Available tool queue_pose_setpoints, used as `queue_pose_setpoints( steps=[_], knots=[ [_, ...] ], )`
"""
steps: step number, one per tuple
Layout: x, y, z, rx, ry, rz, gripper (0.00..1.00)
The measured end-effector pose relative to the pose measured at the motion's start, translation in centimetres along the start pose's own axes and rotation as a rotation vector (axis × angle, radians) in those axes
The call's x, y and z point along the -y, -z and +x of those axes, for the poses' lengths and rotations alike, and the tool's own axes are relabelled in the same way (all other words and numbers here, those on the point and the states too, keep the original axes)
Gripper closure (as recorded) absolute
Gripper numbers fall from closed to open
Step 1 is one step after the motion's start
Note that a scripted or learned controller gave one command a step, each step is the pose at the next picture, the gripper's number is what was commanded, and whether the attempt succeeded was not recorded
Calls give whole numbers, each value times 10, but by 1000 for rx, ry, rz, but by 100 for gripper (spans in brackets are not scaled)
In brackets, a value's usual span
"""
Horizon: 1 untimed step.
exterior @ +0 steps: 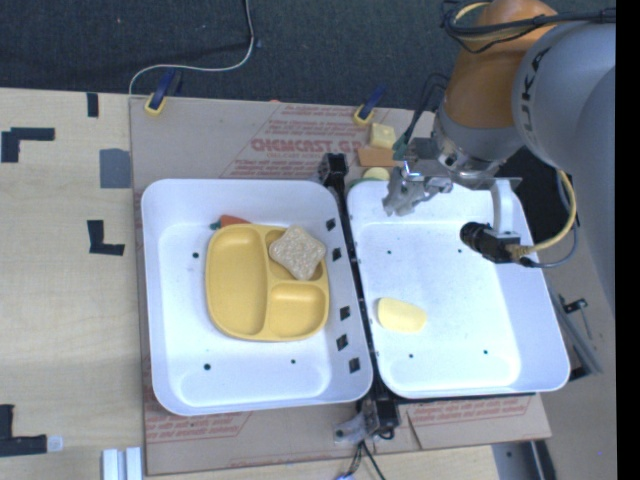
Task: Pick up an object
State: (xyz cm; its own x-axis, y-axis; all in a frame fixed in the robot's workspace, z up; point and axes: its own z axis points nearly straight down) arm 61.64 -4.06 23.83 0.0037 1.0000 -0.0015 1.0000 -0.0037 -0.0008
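Note:
A pale yellow rounded object [401,315] lies in the right bin [520,368], near its left wall and toward the front. In the left bin [170,368] rests a yellow divided plate [255,298] with a tan, bread-like square [298,252] on its far right corner. A small orange-red piece [230,220] peeks out behind the plate. My gripper [405,198] hangs over the far left corner of the right bin, well behind the pale yellow object and apart from it.
Just beyond the right bin's far left corner sit a small yellow block [382,134], a brown block [375,155] and a pale green piece [375,175]. A black cable fitting [485,238] juts over the right bin. The arm covers the far right.

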Motion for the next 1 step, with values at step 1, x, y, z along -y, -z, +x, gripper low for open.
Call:
queue_pose_setpoints(
  steps=[1],
  knots=[
    [0, 0, 3, -1, 4, 0, 0]
  ],
)
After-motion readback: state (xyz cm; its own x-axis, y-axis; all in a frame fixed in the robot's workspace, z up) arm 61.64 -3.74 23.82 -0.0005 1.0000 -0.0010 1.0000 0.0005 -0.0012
